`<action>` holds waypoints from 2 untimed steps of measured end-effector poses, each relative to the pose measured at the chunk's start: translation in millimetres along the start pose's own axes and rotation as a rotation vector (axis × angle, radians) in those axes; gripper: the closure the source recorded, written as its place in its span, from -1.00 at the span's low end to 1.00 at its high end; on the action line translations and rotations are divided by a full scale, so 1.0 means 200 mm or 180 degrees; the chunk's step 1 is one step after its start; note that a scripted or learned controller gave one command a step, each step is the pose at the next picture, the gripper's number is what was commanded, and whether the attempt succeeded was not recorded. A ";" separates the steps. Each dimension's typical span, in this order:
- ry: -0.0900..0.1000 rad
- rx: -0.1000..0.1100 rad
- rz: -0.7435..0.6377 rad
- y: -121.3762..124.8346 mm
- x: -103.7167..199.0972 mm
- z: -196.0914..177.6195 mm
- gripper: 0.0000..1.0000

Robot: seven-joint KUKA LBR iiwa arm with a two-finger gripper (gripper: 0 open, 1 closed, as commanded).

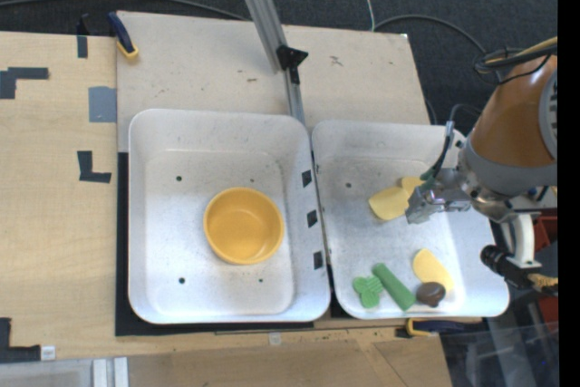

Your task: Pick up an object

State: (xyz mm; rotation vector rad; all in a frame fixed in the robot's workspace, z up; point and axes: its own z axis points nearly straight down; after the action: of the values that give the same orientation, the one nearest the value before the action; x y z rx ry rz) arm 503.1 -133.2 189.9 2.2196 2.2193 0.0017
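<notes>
- Pale yellow object (390,201): lies in the right bin (362,149), toward its 2 o'clock part.
- Gripper (426,206): just beside that object at its 3 o'clock.
- Green toy (383,285), yellow piece (430,267), brown piece (430,293): clustered at 5 o'clock.
- Left bin (154,195): contains 1 yellow bowl (243,225).

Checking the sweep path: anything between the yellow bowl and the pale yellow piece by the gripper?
Only the bins' adjoining rims lie between the yellow bowl and the pale yellow piece; bin floor otherwise bare, in the camera view.
</notes>
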 end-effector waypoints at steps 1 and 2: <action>0.0000 -0.0002 -0.0004 -0.04 -0.01 -0.23 1.00; 0.0000 -0.0004 -0.0006 -0.03 -0.01 -0.46 1.00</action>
State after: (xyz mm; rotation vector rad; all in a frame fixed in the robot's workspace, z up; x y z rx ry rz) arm 496.5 -135.2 281.9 2.2168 2.2208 0.0028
